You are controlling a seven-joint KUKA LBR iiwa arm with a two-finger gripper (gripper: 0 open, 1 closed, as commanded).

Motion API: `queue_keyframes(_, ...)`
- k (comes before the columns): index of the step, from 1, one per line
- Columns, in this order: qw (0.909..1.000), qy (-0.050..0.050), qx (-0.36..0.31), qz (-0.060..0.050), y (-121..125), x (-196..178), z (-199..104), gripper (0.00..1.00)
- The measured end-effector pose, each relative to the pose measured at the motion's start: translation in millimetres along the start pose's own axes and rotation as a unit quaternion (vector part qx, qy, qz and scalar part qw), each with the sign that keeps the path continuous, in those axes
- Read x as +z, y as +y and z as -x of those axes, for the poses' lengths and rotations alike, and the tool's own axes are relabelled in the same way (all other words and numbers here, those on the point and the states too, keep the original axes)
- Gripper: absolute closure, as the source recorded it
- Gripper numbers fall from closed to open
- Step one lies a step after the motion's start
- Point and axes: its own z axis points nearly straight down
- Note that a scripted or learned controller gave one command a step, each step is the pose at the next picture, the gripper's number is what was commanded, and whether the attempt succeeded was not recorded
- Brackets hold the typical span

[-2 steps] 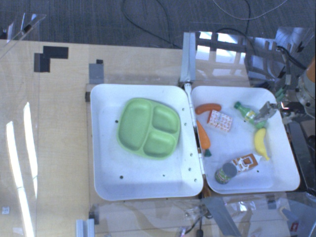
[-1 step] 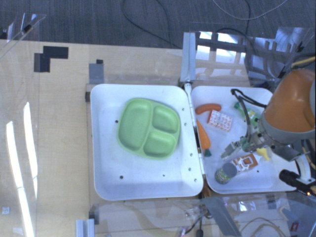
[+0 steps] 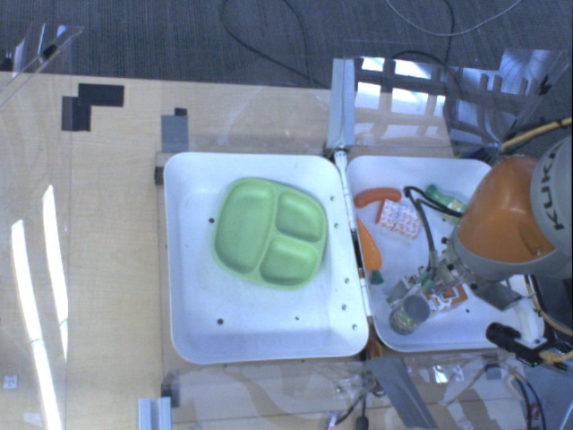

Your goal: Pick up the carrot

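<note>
Wooden bench (image 3: pixel 89 240), grey carpet (image 3: pixel 179 25) behind

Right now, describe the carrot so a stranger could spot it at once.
Look in the right bin, along its left wall beside the divider. The carrot lies there, a tapered orange piece just below a curved orange sausage-like piece. It is straighter and pointed.

— Where is the arm (image 3: pixel 528 213)?
— It reaches in from the right, its orange band (image 3: pixel 506 209) bulking large above the wrist.
— And the gripper (image 3: pixel 414 301)?
— Low, at the end of the wrist, pointing down and to the left. Its tip is a blur of metal.
</note>
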Motion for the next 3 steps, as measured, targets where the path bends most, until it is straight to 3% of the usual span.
queue_keyframes(1,0.9978,-0.001,-0.067,0.003,44,6,8,0.0)
queue_keyframes(2,0.9746,-0.002,-0.224,0.003,73,6,20,0.0)
queue_keyframes(3,0.9746,-0.004,-0.224,0.007,77,-7,19,1.0)
